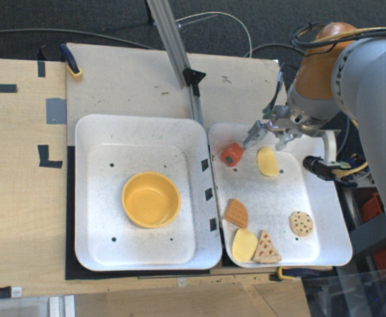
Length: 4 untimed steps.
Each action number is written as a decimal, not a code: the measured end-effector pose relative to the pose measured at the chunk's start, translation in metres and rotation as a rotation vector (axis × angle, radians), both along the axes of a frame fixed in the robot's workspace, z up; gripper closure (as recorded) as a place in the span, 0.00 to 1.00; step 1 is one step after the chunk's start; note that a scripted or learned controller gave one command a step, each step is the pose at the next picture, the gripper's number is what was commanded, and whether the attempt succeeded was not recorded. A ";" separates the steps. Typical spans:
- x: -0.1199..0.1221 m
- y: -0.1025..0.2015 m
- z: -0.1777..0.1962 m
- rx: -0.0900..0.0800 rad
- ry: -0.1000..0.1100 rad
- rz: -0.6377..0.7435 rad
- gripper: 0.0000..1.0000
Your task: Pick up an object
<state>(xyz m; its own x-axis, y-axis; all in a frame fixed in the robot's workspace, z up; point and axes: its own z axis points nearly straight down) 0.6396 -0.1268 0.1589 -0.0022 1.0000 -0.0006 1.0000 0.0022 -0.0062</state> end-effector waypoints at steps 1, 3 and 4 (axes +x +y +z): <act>0.007 -0.001 -0.039 -0.004 -0.014 -0.001 0.00; -0.001 -0.005 0.023 0.000 -0.010 -0.002 1.00; 0.000 -0.004 0.061 0.000 -0.010 0.000 1.00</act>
<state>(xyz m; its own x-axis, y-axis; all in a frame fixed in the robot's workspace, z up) 0.6397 -0.1312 0.2195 -0.0019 1.0000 -0.0006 1.0000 0.0019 0.0033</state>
